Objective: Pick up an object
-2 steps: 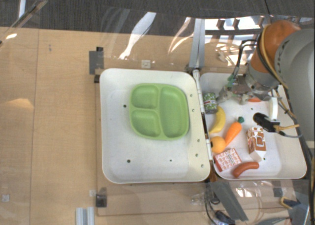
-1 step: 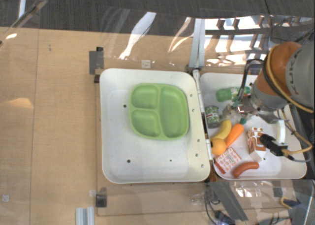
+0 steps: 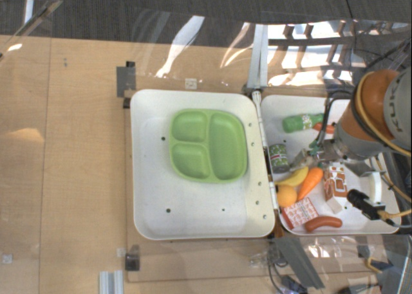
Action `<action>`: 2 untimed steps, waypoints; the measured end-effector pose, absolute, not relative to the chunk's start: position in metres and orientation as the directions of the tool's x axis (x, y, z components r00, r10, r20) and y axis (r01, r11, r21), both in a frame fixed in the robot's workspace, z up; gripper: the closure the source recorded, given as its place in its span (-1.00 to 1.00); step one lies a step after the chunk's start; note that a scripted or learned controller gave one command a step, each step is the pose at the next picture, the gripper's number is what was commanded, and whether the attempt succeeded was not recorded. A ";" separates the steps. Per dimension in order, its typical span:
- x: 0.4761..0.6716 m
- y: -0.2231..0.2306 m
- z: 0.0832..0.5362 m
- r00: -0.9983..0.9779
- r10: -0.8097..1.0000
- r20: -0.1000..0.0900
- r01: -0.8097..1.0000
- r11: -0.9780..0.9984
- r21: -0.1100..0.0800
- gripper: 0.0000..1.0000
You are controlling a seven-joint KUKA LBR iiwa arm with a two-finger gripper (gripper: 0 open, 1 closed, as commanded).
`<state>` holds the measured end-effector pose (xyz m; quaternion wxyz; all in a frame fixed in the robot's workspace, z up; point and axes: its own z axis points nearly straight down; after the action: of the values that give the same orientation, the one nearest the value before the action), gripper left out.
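Hovering claw (image 3: 313,153), grip state impossible to tell, just above carrot (image 3: 309,182) and banana (image 3: 293,176).

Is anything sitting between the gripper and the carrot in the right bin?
Nothing visible does. The gripper sits just above the carrot in the right bin; the banana lies beside the carrot, not in between.

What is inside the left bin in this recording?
The left bin holds a green divided plate lying flat, its three compartments bare. The bin floor under the plate is covered, so anything beneath it cannot be seen.
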<state>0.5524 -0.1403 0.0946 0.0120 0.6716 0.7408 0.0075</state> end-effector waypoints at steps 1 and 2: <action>0.556 -0.140 0.107 -0.100 0.995 -0.012 0.994 0.101 0.038 1.00; 0.556 -0.141 0.107 -0.100 0.995 -0.012 0.994 0.100 0.038 -1.00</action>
<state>0.5562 -0.1408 0.1075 0.0173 0.6706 0.7416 0.0098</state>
